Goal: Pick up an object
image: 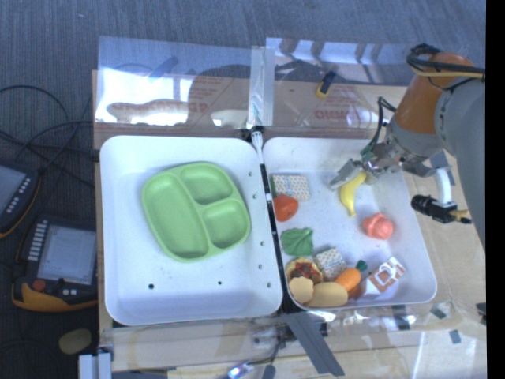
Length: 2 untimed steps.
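Banana [351,193], yellow and curved, lies in right bin [410,212] below jaws

Grey-blue carpet [197,6] covers the floor around the counter [106,109]. Black cables [39,133] trail across it on the left, by a handheld pendant [59,263]. Clear panels [177,85] behind the bins catch bright glare.

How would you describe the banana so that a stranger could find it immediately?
Look in the right white bin, in its upper part, under the gripper. The banana lies there, yellow and curved; the pink toy below it is round.
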Tool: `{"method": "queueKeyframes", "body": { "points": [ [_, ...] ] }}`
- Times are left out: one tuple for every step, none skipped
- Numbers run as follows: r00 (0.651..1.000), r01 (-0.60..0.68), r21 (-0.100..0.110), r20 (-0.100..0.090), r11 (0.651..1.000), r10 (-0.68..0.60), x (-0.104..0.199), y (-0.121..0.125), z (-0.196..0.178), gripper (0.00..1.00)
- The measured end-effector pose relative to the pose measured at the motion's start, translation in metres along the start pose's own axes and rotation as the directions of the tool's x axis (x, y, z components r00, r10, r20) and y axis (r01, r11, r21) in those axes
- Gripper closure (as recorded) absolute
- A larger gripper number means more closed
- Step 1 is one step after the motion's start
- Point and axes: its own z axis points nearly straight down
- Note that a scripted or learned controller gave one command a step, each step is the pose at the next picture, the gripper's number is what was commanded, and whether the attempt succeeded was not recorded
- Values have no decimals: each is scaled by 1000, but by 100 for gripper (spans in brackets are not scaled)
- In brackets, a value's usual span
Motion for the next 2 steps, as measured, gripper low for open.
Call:
{"method": "queueKeyframes", "body": {
  "points": [
    [989, -149, 12, 11, 989, 149, -13, 15, -52, 0],
    [975, -224, 12, 9, 975, 224, 13, -30, -74, 0]
  ]
}}
